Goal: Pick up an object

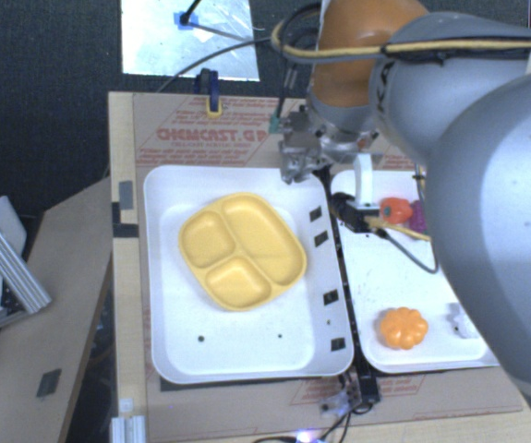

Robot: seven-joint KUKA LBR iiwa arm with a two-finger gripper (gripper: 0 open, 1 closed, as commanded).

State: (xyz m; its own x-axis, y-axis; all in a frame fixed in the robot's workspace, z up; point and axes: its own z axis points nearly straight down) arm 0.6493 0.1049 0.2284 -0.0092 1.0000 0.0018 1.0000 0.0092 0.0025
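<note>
The grey arm (487, 155) reaches in from the right, its orange band above the wrist, and its gripper (300, 162) hangs over the far edge of the left bin (168, 340), just beside the divide between the two bins (whether it is open or closed I cannot tell from this angle). A yellow three-compartment tray (241, 249) lies in the left bin, while the right bin (404, 356) holds a small orange pumpkin (403, 327) near its front edge and a red-orange object (395, 209) farther back, close to the arm.
</note>
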